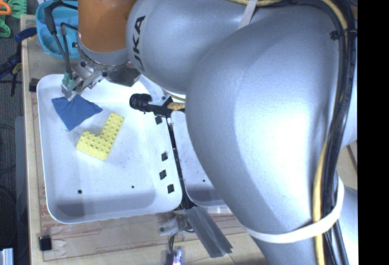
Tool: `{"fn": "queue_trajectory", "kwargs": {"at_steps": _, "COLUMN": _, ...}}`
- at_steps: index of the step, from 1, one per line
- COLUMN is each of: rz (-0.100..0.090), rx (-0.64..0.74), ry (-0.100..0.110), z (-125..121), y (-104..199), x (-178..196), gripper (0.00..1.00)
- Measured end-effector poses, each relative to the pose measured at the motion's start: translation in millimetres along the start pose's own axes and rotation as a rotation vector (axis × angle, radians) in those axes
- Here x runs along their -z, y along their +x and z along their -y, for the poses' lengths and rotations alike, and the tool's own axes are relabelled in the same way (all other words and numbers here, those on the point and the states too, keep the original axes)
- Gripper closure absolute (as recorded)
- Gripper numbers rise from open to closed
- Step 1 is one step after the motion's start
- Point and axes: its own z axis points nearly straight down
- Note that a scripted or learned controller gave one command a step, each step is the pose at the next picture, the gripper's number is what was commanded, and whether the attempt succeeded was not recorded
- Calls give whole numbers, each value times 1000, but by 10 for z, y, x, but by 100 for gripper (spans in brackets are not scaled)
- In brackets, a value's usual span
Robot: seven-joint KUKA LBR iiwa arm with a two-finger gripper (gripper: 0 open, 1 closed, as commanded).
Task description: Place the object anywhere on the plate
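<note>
You are seeing the tool (71, 86) touching a blue piece (75, 110) in the left bin (91, 203); its grip cannot be told. A yellow block (101, 136) is lying just beside. "KA" is showing on the arm (255, 106).

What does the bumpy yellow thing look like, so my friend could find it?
Look in the left white bin. Near its middle lies a flat yellow block, shaped like an L and covered with rows of little studs. Just above it sits a smooth blue piece under the arm's pincer; the block is the yellow, bumpy one.
</note>
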Motion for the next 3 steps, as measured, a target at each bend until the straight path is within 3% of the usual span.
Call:
{"fn": "queue_trajectory", "kwargs": {"at_steps": 1, "rz": -2, "rx": -318, "ry": 4, "z": 407, "y": -645, "x": -311, "gripper": 100}}
{"fn": "queue_trajectory", "kwargs": {"at_steps": 2, "rz": -3, "rx": -675, "ry": 3, "z": 329, "y": -70, "x": -588, "gripper": 100}}
{"fn": "queue_trajectory", "kwargs": {"at_steps": 3, "rz": -1, "rx": -538, "ry": -1, "z": 388, "y": -999, "x": -1056, "gripper": 100}}
